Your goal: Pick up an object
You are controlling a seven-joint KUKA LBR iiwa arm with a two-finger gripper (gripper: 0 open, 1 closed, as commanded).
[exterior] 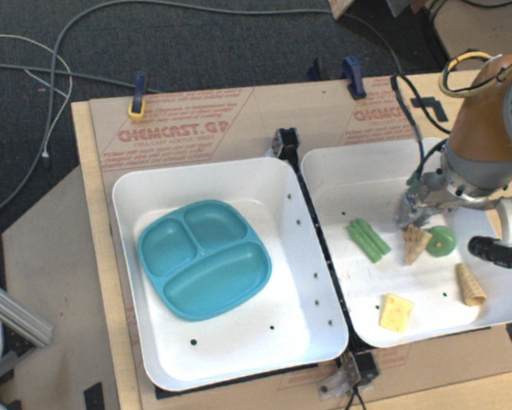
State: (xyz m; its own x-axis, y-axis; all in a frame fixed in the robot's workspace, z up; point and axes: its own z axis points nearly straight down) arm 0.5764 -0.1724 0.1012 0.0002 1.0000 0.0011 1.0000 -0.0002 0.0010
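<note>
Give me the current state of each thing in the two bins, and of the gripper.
Teal divided plastic plate: flat in left white bin, upright.
Green ridged piece: lying in right white bin.
Yellow cheese wedge: lying near front wall.
Tan cone: lying on its side.
Second tan cone: under gripper.
Round green piece: beside it.

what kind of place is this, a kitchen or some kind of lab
Most likely a robotics lab bench, not a kitchen. Two white bins sit on a cardboard sheet clamped to the bench, cables trail over dark carpet, and a robot arm reaches over toy-like items such as a yellow cheese wedge.
</note>
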